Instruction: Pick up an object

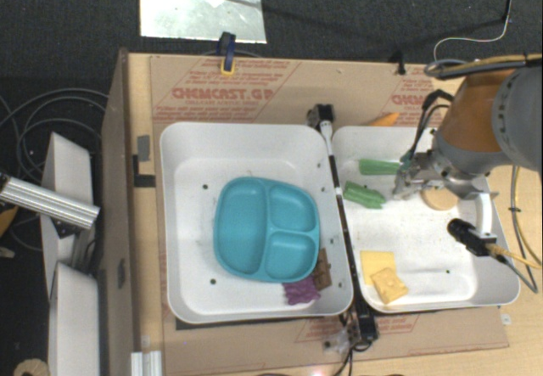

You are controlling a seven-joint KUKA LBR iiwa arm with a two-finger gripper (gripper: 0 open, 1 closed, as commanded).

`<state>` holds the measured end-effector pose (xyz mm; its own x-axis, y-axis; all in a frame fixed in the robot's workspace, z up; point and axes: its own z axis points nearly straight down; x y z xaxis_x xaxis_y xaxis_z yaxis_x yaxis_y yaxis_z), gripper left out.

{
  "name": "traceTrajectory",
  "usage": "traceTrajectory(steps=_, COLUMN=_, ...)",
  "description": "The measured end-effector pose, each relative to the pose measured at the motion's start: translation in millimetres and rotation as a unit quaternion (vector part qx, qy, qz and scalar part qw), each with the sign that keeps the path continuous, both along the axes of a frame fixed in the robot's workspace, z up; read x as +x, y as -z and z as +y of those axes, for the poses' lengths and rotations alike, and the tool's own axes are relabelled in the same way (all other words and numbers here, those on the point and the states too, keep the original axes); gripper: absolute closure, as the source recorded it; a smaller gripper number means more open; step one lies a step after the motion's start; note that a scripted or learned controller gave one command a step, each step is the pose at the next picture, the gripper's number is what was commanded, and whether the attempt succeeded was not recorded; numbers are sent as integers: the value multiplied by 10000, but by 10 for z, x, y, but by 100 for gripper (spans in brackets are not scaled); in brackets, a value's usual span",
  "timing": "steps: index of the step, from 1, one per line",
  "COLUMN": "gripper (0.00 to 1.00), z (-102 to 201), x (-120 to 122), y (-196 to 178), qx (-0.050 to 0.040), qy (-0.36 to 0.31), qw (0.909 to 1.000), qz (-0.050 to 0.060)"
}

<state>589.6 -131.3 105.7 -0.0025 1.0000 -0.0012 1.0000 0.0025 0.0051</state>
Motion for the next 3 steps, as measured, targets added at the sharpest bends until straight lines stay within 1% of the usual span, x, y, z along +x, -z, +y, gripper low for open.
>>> traceTrajectory(steps=1, gripper=100, z=-309, x=12, y=-730, qx=-8, qy=14, qw=10000, qz=-10)
traceTrajectory(steps=2, gripper=0, z=-292, x=6, y=-692, qx=1, qy=7, qw=10000, qz=11)
traceTrajectory(steps=3, gripper=0, z=-606, x=-191, y=222, qx=-16, qy=12, qw=10000, qz=-17)
